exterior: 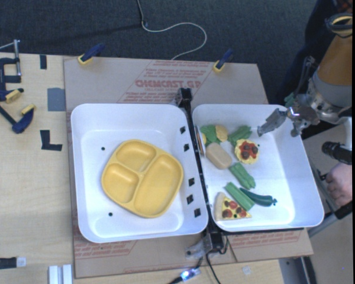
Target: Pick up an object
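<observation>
- The gripper hangs over the upper right of the right-hand bin, its fingers angled toward the frame's centre; whether they are released or clenched cannot be told at this size, and nothing is visibly held between them.
- The candidate objects sit in a tight cluster along the left half of that bin: a round pizza toy nearest the gripper, a green leafy piece just above it, a tan bread roll to its left, and a small yellow piece with a green vegetable by the bin's upper left corner.
- Lower in the frame lie a green pea pod, a dark green cucumber, a long green bean and a pizza slice, several touching or overlapping.
- Risk, as judged from this layout: the crowding. A descent onto the round pizza toy could catch the leafy piece beside it, pinching two things at once or nudging both aside.
- The flat pieces give little edge to grip; fingers closing on them may slide off and come up with nothing.
- Objects near the bin's left wall leave scant room for a finger on that side.
- The left-hand bin holds a yellow divided plate, well apart from the gripper, on the worktop.
</observation>
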### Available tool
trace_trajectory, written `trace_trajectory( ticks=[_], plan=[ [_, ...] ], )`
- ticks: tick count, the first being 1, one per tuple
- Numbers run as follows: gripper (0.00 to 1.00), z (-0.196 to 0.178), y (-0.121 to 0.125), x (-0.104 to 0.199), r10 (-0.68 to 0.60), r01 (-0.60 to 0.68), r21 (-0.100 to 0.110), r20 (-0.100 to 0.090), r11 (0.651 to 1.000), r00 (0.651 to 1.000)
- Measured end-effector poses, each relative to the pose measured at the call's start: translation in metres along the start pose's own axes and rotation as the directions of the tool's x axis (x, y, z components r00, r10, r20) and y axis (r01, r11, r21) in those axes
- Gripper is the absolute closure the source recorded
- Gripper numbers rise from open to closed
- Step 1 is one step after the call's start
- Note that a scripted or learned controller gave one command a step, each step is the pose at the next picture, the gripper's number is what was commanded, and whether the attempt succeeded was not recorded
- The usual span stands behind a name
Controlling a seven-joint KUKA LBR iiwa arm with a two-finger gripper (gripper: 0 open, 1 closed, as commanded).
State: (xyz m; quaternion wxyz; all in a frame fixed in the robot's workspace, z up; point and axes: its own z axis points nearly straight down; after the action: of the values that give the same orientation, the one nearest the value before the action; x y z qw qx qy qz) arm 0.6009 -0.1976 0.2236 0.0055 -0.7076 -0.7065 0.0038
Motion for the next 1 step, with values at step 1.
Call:
trace_trajectory(
  ticks=[1],
  plan=[
    [0.00, -0.0067, 0.0026, 0.0001, -0.003, 0.003, -0.012, 0.003, 1.000, 1.000]
  ],
)
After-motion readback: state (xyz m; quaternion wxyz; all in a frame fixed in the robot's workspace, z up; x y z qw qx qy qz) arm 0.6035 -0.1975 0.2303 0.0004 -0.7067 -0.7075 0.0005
